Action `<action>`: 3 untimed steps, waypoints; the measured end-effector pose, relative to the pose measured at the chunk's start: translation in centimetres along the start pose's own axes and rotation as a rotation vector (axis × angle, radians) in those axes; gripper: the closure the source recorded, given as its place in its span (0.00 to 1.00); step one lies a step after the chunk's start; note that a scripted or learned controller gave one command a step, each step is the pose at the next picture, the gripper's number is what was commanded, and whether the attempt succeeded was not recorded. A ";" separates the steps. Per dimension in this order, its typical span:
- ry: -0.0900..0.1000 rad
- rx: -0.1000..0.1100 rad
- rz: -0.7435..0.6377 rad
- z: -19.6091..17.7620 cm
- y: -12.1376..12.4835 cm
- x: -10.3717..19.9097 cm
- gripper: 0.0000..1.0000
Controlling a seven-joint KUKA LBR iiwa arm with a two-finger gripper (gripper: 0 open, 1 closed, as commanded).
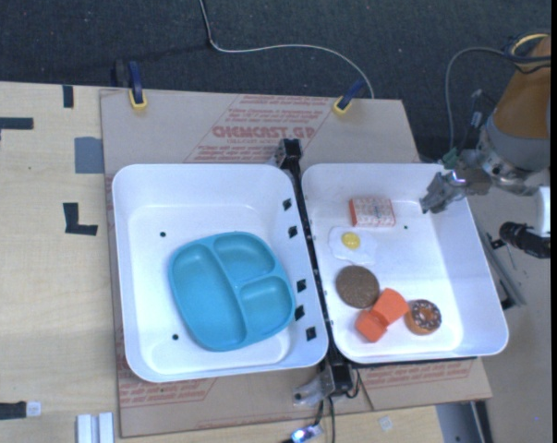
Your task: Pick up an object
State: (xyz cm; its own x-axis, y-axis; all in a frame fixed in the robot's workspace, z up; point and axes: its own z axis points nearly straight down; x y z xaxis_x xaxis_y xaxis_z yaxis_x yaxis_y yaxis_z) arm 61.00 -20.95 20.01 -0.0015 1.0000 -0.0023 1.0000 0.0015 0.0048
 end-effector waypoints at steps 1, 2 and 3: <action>0.002 0.004 0.000 -2.3 0.1 0.0 1.00; 0.003 0.006 -0.005 -1.7 1.0 6.2 1.00; 0.003 0.006 -0.005 -1.1 1.6 12.3 1.00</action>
State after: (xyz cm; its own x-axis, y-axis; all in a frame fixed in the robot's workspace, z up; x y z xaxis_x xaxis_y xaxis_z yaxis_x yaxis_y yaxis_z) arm 62.61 -8.66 21.06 -0.0066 1.0000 0.0006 1.0000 0.0066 -0.0010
